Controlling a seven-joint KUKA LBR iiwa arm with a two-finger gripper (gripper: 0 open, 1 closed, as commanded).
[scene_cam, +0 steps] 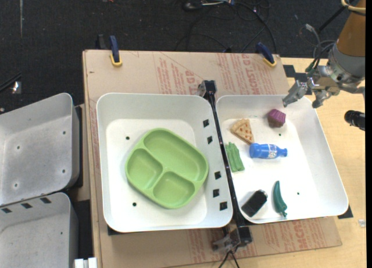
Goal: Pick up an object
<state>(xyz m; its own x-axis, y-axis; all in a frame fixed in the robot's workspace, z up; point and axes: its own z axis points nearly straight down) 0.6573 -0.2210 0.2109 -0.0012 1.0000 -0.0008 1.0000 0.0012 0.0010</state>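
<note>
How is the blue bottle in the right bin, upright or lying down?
Lying down: the blue bottle rests on its side on the right bin floor, cap pointing right.

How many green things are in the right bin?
2: a light green strip along the left wall by the divider, and a dark green piece near the front edge, right of the black block.

The bench (174, 72), surfaced with brown board, carries 2 white bins, left bin (110, 162) and right bin (319, 162), touching side by side.
</note>
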